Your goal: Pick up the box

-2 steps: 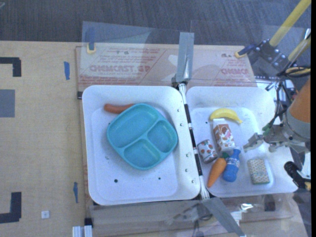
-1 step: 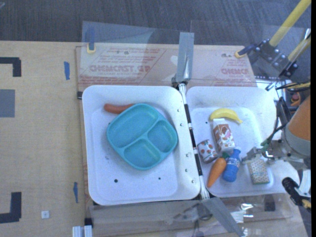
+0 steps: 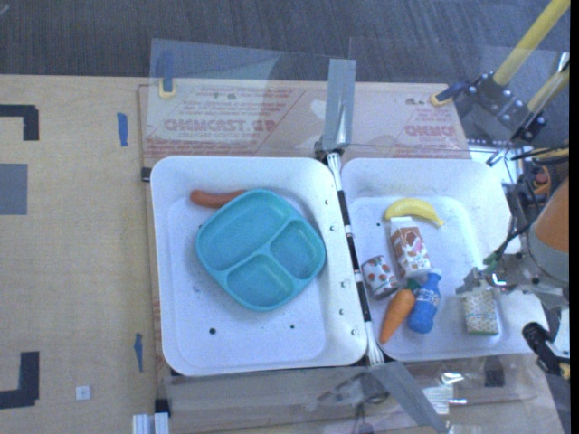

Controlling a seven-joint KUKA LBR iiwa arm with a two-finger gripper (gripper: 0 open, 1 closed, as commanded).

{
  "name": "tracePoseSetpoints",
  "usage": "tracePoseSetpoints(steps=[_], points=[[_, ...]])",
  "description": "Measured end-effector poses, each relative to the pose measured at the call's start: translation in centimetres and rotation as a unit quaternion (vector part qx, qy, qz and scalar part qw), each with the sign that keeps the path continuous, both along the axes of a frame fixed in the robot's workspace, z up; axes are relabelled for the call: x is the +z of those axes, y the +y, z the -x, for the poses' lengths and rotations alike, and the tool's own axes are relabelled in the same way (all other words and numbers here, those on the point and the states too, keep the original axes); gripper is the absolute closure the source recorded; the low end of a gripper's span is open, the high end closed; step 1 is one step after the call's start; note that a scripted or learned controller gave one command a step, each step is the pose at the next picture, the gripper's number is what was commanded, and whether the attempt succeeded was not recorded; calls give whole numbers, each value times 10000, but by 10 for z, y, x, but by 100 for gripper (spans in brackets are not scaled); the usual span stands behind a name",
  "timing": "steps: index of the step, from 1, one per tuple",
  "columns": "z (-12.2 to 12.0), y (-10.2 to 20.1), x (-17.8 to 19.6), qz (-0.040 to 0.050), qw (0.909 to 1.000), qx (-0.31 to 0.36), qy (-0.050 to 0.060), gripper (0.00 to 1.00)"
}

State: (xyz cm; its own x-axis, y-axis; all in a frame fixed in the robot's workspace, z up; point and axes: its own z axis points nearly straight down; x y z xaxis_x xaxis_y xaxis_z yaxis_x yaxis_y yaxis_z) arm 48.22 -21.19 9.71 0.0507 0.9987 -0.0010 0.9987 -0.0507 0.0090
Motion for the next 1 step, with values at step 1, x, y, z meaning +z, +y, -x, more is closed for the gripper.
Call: tracePoseSetpoints(steps=[1], points=[[2, 25, 83, -7, 9989, -473, 43, 100]])
